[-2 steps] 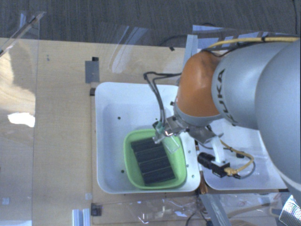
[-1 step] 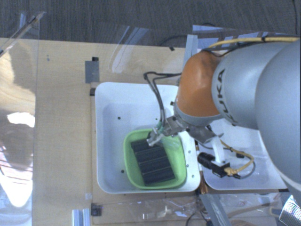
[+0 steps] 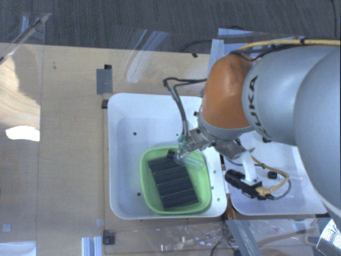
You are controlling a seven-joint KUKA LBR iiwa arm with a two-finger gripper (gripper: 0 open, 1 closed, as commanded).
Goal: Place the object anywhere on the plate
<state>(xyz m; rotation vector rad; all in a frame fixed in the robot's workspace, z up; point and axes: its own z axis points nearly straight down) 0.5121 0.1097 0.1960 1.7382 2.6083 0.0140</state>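
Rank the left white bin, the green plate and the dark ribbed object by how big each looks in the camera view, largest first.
1. Left white bin
2. Green plate, lying inside that bin
3. Dark ribbed object, lying on the plate

All three rest at about bench level, so the order looks safe.

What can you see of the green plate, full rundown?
The green plate is a light green, rounded-square dish with a raised rim, plastic by its look. It lies flat in the left white bin, near the bin's front right corner. A dark ribbed rectangular object lies on it diagonally, covering most of its middle. The gripper is over its back right edge; contact is unclear.
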